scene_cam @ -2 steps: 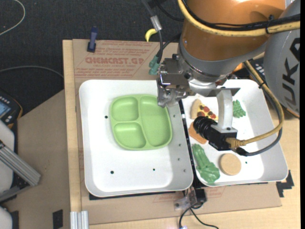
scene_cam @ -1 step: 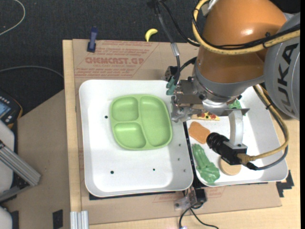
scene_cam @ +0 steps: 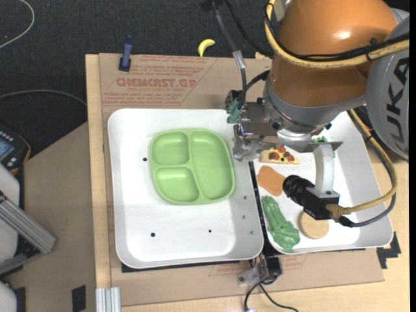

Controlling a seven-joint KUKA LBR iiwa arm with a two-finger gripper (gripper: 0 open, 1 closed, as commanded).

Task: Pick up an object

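Note:
My gripper [scene_cam: 242, 142] hangs under the big orange wrist band [scene_cam: 325, 38], over the seam between the two bins at their far side. Just right of it in the right bin [scene_cam: 370, 174] lies a toy pizza slice [scene_cam: 279, 155]. An orange oval piece [scene_cam: 271, 180] sits below the pizza slice. A green leafy toy [scene_cam: 280, 225] lies along the right bin's near left side, and a tan round disc [scene_cam: 315, 228] rests beside it. I see nothing held in the gripper.
A light green divided plate [scene_cam: 192, 166] lies in the left bin [scene_cam: 130, 220]. A black cylinder with a cable [scene_cam: 311, 198] hangs over the right bin. A small yellow banana [scene_cam: 206, 45] and a blue clip [scene_cam: 125, 54] lie beyond the bins.

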